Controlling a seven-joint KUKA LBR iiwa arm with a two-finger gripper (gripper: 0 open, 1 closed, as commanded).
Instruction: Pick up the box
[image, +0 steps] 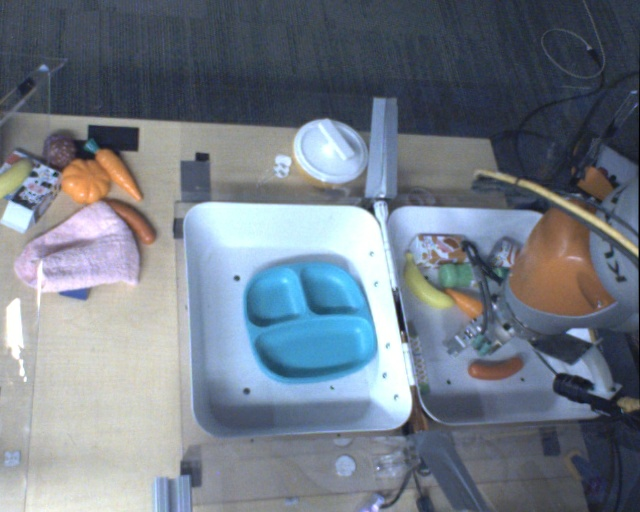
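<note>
Approach is underway: the gripper (478, 335) is hovering low in the right bin (440, 400), near the box (438, 249). Whether its jaws are wide or narrow, I cannot tell; next it is needing alignment over the box.

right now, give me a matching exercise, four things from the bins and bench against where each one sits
Things:
1. blue divided tray
2. banana
3. sausage
4. pink cloth

Places:
A. near front of the right bin
B. on the bench, left of both bins
C. middle of the left bin
D. along the right bin's left side, below the box

Pairs: 1-C, 2-D, 3-A, 4-B
</note>
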